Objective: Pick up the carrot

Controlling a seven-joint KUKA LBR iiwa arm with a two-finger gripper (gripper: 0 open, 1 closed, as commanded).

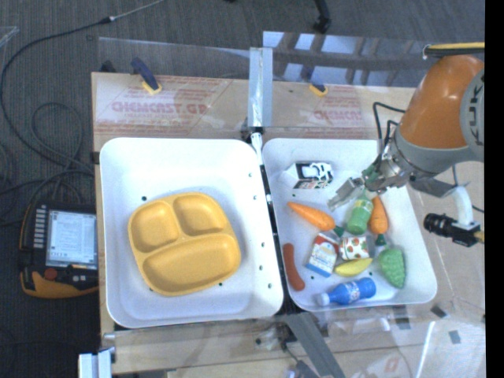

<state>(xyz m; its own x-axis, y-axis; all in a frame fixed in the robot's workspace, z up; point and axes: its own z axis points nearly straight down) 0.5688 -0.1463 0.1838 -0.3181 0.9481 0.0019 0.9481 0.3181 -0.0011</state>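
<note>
The arm (449, 116) is cut off by the right edge; the finger state of the gripper (358, 187) is obscured.

Two shallow white bins sit side by side on the desk (177, 109). The left bin (118, 211) holds a yellow divided plate (185, 242). The right bin (276, 274) is crowded: a carrot (311, 215) lies near its middle, a second carrot (379, 215) stands just beside a green bottle (360, 216), and below them are a small carton (321, 255), a banana (353, 267), a blue bottle (349, 292), a red sausage (293, 266) and a leafy green vegetable (393, 266). The claw (354, 189) hangs over the bin's upper right, above the green bottle, with nothing seen between its fingers.
</note>
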